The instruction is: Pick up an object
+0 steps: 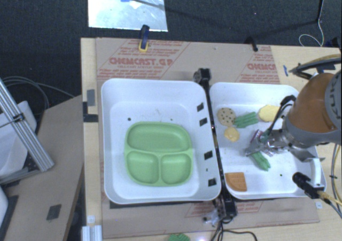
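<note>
- Gripper [260, 145] low in right bin [278, 189], over green veg piece [261, 160]; finger state: can't tell.
- Green divided tray [158, 153] in left bin [115, 127].

2 white bins [155, 89], 1 green tray [158, 153], 6 toy foods [226, 115].

Two white bins [160, 87] sit on a tan bench sheet [176, 58] printed with red lettering. The left bin holds a pale green divided tray [158, 153]. In the right bin [240, 91] lie a beige cookie [226, 115] dotted with dark specks, two yellow pieces [268, 112], green items [246, 120] and an orange cracker [236, 181]. The arm [316, 111] is grey with an orange band.
</note>
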`<state>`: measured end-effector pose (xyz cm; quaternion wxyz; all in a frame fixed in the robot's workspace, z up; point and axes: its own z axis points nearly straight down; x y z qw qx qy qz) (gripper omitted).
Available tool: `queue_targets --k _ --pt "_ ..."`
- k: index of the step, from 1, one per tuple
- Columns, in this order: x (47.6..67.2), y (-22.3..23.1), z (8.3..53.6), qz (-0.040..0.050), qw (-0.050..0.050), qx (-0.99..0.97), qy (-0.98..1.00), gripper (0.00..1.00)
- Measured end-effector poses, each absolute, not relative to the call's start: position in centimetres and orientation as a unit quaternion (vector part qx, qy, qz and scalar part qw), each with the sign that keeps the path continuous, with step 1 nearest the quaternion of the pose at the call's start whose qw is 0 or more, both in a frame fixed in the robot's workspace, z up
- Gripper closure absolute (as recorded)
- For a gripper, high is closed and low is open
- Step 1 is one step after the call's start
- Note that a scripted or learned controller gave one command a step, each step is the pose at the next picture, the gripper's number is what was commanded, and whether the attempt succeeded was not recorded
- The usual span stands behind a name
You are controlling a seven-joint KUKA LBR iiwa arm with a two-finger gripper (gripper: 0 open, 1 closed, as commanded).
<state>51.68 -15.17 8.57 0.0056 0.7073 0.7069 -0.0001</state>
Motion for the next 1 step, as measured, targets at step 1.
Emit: queue_targets --k 1 --pt "52.02 -15.33 10.18 0.003 0.011 0.708 0.706 1.0"
